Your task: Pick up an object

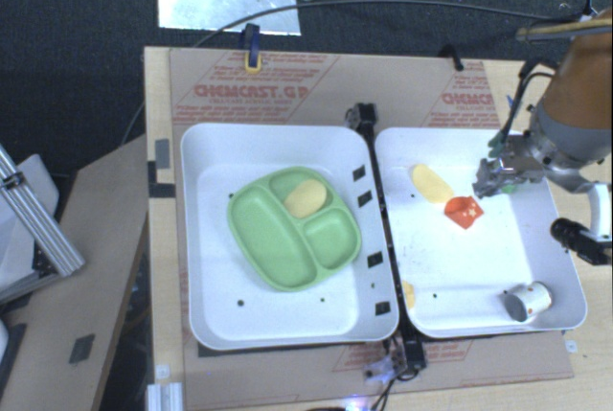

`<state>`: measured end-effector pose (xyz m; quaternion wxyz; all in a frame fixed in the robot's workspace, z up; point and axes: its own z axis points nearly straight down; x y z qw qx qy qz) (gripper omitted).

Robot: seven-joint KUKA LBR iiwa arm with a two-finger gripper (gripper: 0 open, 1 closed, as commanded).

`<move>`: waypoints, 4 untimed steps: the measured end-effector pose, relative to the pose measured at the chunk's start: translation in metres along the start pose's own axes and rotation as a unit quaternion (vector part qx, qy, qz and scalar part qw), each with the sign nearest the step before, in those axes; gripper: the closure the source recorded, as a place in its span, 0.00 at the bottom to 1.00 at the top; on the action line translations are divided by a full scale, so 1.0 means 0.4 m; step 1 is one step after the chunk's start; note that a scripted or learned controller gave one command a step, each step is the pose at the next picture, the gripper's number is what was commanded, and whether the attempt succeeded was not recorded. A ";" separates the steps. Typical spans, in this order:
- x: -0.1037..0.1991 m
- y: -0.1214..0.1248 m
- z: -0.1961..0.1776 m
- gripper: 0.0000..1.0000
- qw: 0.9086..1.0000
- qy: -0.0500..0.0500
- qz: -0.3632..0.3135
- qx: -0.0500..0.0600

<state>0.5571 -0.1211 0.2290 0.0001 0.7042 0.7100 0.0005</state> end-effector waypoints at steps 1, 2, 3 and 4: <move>0.118 -0.015 -0.020 1.00 1.000 0.001 -0.001 0.000; 0.242 -0.025 0.008 1.00 1.000 0.001 -0.001 0.000; 0.372 -0.031 0.032 1.00 1.000 0.001 -0.001 0.000; 0.523 -0.063 0.041 1.00 1.000 0.001 -0.002 0.000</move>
